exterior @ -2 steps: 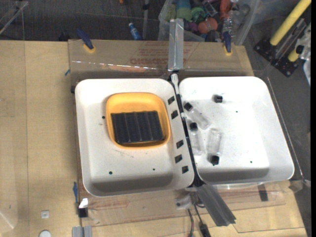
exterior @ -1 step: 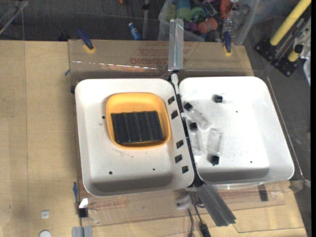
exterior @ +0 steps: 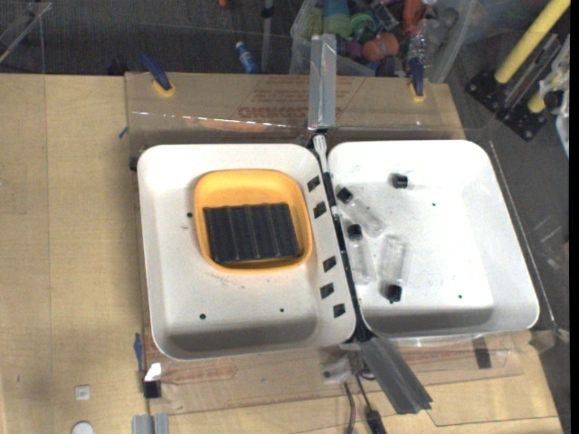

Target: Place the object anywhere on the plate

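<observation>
An orange plate (exterior: 208,191) sits in the left bin (exterior: 172,242). A dark ribbed rectangular object (exterior: 251,232) lies flat on it, covering most of its middle. In the right bin (exterior: 470,242) lie clear plastic pieces with black caps (exterior: 392,262), near its left side.
A metal divider (exterior: 336,242) with black clips runs between the two bins. One small black piece (exterior: 399,181) rests at the back of the right bin. A clear box of coloured toys (exterior: 380,12) stands behind the bench.
</observation>
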